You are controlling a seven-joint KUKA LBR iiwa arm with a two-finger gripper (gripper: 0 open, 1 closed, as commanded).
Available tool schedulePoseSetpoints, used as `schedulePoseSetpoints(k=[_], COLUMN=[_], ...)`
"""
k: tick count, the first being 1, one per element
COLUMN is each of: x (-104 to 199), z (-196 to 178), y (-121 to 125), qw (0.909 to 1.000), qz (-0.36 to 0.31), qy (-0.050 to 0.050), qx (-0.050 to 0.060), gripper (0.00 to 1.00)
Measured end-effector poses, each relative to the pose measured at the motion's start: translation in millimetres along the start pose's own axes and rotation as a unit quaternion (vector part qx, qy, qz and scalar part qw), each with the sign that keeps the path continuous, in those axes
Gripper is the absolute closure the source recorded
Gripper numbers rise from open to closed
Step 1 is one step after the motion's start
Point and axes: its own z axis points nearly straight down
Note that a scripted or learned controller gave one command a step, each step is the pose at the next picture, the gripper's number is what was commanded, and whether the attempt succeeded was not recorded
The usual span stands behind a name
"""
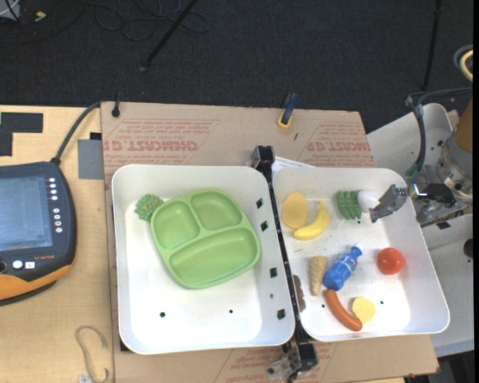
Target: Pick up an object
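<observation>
Approach step: jaws (393,199), state unreadable, hover at right bin's (431,294) upper right near green toy (349,204); next move calls for descent onto an object.

Arm casing (436,126): pale grey, rounded, smooth shell seen at right edge.
Wrist hardware (441,191): dark metal brackets and blocks, angular, detail blurred.
Gripper (385,202): grey metallic fingers, narrow, slanted.
Cabling (420,130): thin dark cable is seen along the casing.
</observation>
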Motion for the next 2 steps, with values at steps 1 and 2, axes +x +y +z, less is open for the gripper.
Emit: schedulePoseSetpoints(k=[1, 2], x=[0.0, -7.1], z=[-6.9, 41.4], y=[1.8, 4.5], qw=[1.0, 1.0], qz=[-0.001, -0.001], qy=[-0.001, -0.001], qx=[-0.006, -0.003], gripper=[0.0, 0.0])
